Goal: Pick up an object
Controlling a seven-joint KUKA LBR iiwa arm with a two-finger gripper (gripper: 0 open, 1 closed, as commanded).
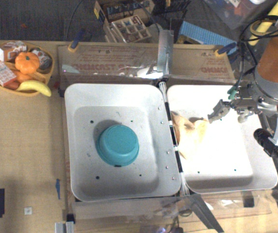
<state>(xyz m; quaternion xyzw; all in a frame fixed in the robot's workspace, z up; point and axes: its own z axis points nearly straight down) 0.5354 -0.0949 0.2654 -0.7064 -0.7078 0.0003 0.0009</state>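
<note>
Nothing has been lifted yet, judging from the camera view: the teal bowl [118, 144] lies at the left bin's [80, 106] centre, while the gripper [215, 114] hangs at three o'clock over the right bin [226, 174]; whether it is parted or closed cannot be told.

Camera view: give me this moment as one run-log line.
arm: over right bin | gripper: above yellowish object, grip unclear | teal bowl: upside down in left bin, untouched | pick: not confirmed
</note>
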